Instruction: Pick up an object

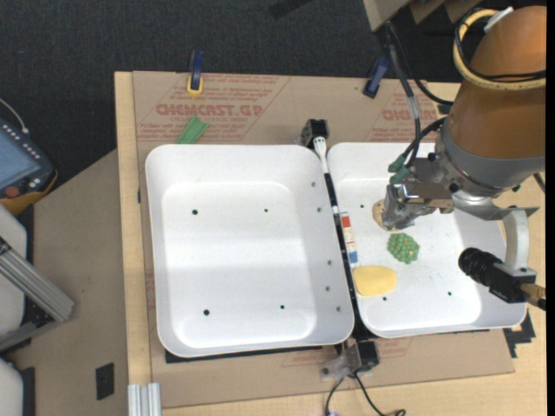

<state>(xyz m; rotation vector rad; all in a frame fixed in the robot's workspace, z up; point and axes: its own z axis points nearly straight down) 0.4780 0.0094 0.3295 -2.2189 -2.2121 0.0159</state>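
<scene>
A grey KUKA arm with a broad orange band (507, 46) is reaching in from the right over the right-hand shallow white plastic bin (434, 306), 1 of 2 sitting side by side on a brown cardboard sheet printed with red lettering (217, 102). Its metal two-finger gripper (397, 219) is hanging low over the upper middle of that bin, tips pointing down, right beside a small tan rounded object (380, 213) that is peeking out at the gripper's left edge. Whether the tool is spread, pressed together or pinching that tan piece cannot be told from this angle, as the wrist housing is covering the tips.

Just below the gripper, a knobbly green ball-like toy (403, 248) is lying on the bin floor, apart from the tool. Below and slightly left of the green toy, a smooth pale yellow oval lump (375, 280) is resting near the bin's left wall. A narrow strip with red and blue marks (349, 237) is lying along the seam left of the gripper, between the 2 bins. The left-hand white bin (234, 258) is sitting left of that seam. A black cylindrical part (486, 271) is jutting out over the right bin's lower right corner.
</scene>
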